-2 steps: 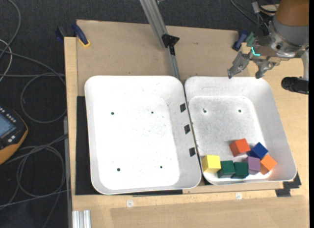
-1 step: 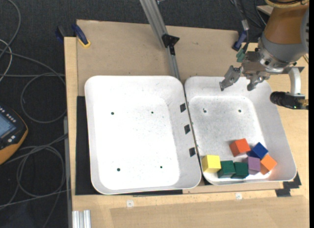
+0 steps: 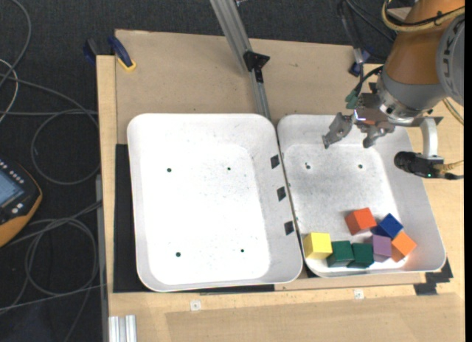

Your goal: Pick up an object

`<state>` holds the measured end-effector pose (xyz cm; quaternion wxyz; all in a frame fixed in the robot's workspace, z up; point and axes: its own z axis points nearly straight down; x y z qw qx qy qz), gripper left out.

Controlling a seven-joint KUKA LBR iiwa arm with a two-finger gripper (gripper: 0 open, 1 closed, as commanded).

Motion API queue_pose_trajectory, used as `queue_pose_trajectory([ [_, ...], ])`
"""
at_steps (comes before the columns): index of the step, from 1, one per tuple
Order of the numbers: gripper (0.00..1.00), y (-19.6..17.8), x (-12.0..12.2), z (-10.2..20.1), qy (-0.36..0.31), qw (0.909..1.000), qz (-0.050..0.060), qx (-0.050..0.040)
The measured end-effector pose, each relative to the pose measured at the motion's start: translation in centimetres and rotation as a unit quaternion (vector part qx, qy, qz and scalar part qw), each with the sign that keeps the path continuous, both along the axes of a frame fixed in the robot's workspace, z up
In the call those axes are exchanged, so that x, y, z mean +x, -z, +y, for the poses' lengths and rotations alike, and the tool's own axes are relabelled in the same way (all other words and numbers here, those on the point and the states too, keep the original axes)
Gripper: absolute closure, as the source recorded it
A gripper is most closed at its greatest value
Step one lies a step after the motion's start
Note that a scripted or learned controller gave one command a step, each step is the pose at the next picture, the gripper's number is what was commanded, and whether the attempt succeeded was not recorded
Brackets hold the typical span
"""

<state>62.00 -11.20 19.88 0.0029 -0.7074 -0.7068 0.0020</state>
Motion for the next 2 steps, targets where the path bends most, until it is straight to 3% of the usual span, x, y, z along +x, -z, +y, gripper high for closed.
queue_pose_trajectory([
  [1,0.0,6.3,-0.1,-0.3,0.0,1.0,0.001,0.0001],
  [2,1.0,4.7,0.2,-0.2,0.0,1.0,-0.005,0.0002],
])
